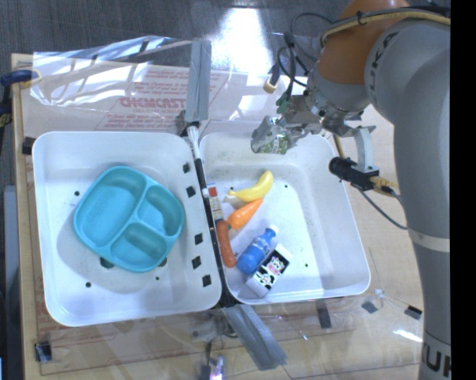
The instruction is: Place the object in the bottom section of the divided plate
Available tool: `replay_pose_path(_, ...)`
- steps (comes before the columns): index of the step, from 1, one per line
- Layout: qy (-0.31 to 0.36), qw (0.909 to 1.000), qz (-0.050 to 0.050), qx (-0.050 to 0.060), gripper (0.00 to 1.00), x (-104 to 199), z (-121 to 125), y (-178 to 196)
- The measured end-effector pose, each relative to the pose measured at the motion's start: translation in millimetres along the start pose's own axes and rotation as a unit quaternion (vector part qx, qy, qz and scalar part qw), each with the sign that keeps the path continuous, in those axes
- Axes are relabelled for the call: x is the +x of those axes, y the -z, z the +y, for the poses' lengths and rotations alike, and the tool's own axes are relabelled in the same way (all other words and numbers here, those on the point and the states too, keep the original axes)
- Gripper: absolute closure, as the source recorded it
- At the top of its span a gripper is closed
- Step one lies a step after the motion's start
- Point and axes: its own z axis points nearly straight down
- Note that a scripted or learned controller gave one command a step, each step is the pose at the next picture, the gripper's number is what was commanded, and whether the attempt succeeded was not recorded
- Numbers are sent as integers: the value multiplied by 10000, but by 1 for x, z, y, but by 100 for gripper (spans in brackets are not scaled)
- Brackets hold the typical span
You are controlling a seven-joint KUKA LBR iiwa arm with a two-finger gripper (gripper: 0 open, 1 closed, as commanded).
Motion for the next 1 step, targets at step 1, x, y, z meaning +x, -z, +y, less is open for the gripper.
replay_pose_path(1,-492,9988,0,10,100,86,-18,23)
